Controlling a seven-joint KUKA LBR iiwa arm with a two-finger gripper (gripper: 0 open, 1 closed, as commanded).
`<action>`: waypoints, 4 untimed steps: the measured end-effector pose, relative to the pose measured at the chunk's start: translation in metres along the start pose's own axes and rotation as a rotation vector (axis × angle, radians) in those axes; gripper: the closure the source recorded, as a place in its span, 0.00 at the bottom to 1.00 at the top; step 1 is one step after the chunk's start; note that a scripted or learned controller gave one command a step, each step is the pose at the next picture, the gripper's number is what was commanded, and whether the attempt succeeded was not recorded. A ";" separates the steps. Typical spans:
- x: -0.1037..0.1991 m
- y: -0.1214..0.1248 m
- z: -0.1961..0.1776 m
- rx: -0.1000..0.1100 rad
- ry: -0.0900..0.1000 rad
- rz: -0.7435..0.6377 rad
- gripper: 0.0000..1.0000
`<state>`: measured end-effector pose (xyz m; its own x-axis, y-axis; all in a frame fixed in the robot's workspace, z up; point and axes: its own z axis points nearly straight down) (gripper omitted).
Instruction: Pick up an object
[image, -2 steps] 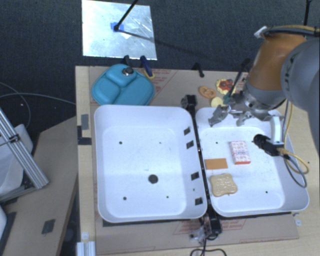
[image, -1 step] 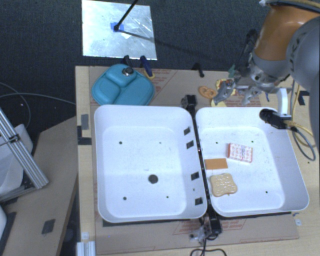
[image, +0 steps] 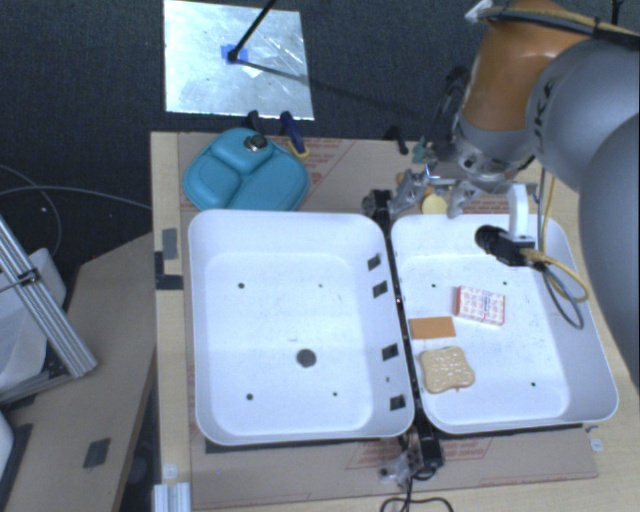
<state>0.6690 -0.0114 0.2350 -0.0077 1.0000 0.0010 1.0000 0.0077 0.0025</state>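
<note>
White bins, two, are sitting side by side on my desk (image: 170, 300). Entries as I am finding them:

Right bin (image: 560, 390): holding a toast slice (image: 446, 369), an orange card (image: 432, 327) touching the toast's upper edge, and a pink patterned pack (image: 481, 305) just beside the card. A small yellow item (image: 434, 205) is showing at the bin's far rim.

Left bin (image: 230, 260): holding one small dark disc (image: 306, 358).

Gripper (image: 432, 193): hanging over the right bin's far rim, near the yellow item. Its state I cannot tell from this angle, and nothing is visibly held.

Handling, by my judgement: toast looks light, stiff and thick enough to pinch across its narrow sides. The card is lying flat and thin, likely slipping under a pinch. The pack looks light and slightly soft, so I am favouring its short edges.

Blue tray (image: 247, 174): resting beyond the bins.
</note>
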 end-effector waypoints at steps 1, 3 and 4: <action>0.071 -0.007 0.046 0.005 0.003 -0.002 0.00; 0.105 -0.115 0.038 0.010 -0.001 0.009 0.00; 0.020 -0.146 0.051 0.005 -0.003 0.015 0.00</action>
<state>0.5230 0.0071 0.1835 0.0070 1.0000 -0.0018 1.0000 -0.0070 -0.0028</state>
